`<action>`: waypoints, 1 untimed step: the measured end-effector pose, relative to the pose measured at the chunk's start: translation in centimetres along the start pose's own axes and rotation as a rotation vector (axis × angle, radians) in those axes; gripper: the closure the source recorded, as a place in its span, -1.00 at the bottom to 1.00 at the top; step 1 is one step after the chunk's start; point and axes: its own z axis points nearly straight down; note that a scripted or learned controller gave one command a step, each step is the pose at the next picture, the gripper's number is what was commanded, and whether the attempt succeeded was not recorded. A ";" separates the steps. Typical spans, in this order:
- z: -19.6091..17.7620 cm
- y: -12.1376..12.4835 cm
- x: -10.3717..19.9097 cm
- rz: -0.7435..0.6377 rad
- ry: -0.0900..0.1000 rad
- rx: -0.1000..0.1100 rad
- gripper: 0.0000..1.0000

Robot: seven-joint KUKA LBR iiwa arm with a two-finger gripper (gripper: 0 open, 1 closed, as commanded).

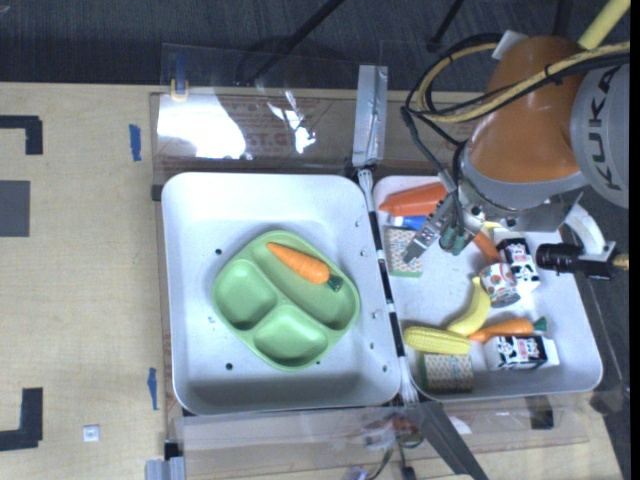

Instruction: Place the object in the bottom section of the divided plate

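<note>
Overhead, smooth green three-sectioned plate (285, 298)

A pale wooden desk (80, 298) is seen from above, taken here as the landmark. Black L-shaped corner marks (24, 133) are laid on its left part, and short strips of blue tape (135, 141) are stuck nearer its middle. Along its far edge a clear plastic sheet (250, 118) is stood, on which a bright glare of light is caught. Beyond the desk a dark grey floor (120, 8) is shown, crossed by thin black rods (320, 18). At the near edge of the desk a dark strut (450, 448) is seen.
</note>
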 end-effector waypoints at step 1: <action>0.0 0.0 0.0 0.000 0.000 0.000 -1.00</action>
